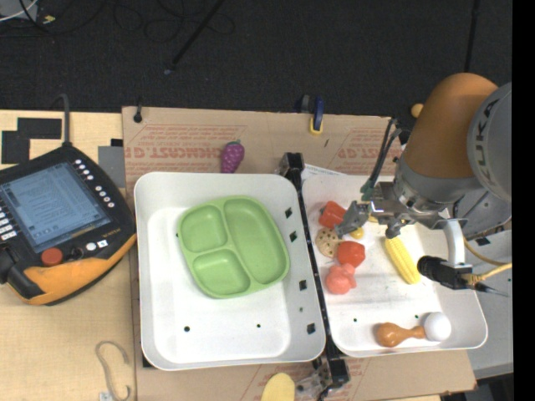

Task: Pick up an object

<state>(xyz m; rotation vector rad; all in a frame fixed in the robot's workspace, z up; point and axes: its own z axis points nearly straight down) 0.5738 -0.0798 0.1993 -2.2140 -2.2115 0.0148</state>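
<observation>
Camera view shows me the gripper (361, 218) low over the right bin (468, 328), its fingers spread wide with nothing between them, near the red pepper (332, 214) and the cookie (327, 241). I judge no object is picked up yet; closing and lifting remain.

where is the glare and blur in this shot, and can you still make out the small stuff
Camera view: even overhead light, mild wash-out on the white bins and the white egg; the dark backdrop swallows detail; the green divided plate and corn cob read sharp; the gripper area is cluttered and soft.
</observation>
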